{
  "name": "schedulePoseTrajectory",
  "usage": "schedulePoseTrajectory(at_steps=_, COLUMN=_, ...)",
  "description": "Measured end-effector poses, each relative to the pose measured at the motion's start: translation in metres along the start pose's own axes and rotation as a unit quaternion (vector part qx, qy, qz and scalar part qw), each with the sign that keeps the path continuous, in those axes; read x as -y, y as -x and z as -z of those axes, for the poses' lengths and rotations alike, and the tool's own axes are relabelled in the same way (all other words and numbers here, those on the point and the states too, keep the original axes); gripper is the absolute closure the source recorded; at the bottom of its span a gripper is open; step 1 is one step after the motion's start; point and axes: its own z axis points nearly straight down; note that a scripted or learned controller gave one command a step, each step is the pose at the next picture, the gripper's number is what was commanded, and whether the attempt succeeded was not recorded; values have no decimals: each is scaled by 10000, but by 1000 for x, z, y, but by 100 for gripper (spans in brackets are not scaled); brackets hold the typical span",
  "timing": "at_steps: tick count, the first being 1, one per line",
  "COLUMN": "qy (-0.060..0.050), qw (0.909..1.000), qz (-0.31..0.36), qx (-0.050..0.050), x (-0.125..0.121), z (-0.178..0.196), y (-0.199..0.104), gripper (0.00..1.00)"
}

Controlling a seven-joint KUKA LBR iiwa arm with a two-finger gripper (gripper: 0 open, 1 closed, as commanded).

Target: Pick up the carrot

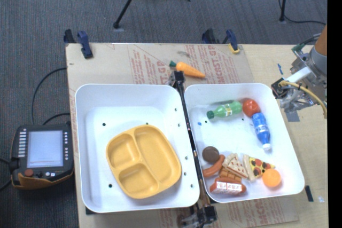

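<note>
The carrot (188, 68), orange with a green top, lies on the bare bench board behind the two bins, just beyond where their back corners meet. It lies on its side, green end to the left. My gripper (292, 97) hangs at the right edge of the right bin (288, 131), over its rim, far to the right of the carrot and apart from it. Nothing shows in its grasp.
The right bin holds a green bottle (225, 110), a red tomato (250, 107), a blue bottle (261, 129), an orange ball (272, 178) and several other toy foods. The left bin (88, 115) holds a yellow divided plate (143, 160). Blue clamps (84, 42) grip the bench's back edge.
</note>
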Motion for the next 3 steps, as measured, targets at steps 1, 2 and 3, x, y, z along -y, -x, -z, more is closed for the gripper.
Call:
schedulePoseTrajectory(at_steps=1, qy=-13, qw=10000, qz=15, qx=6, x=42, z=0, y=-36, gripper=100)
schedulePoseTrajectory(at_steps=2, qy=-27, qw=10000, qz=54, qx=18, x=91, z=-17, y=-63, gripper=100)
schedulePoseTrajectory(at_steps=3, qy=-11, qw=9971, qz=-766, qx=9, x=84, z=3, y=-52, gripper=100)
